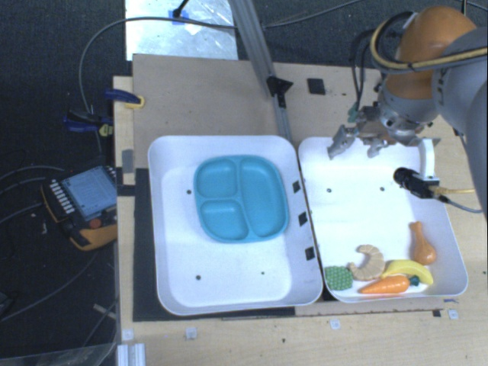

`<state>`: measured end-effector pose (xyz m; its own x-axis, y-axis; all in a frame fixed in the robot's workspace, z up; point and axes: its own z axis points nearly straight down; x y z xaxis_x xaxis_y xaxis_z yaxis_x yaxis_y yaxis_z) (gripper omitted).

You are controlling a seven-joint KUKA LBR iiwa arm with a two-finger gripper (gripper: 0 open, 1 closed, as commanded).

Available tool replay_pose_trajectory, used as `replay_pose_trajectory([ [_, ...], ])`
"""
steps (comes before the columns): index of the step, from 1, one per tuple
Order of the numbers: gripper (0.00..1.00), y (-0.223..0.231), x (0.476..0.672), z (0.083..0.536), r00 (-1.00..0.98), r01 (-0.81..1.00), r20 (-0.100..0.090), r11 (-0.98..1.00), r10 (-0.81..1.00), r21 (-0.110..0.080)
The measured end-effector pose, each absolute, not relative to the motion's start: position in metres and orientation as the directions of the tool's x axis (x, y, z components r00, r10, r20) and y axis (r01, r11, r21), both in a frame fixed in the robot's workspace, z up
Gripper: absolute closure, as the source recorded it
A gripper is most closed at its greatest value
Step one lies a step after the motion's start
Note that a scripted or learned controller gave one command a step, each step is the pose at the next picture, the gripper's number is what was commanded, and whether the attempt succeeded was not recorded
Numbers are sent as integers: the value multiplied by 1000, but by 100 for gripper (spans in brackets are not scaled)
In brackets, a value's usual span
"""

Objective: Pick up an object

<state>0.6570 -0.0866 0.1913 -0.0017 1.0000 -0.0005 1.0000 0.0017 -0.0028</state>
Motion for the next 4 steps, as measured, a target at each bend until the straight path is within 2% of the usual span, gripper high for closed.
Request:
replay_pose_trajectory([
  [1,0,-85,648,133,-1,1000,0,1,1000,-3],
  [2,0,-85,650,84,-1,1000,-1,1,1000,4],
  [3,100,-85,651,97,-1,1000,-1,1,1000,7],
  [4,100,-91,645,150,0,1000,-1,0,1000,7],
])
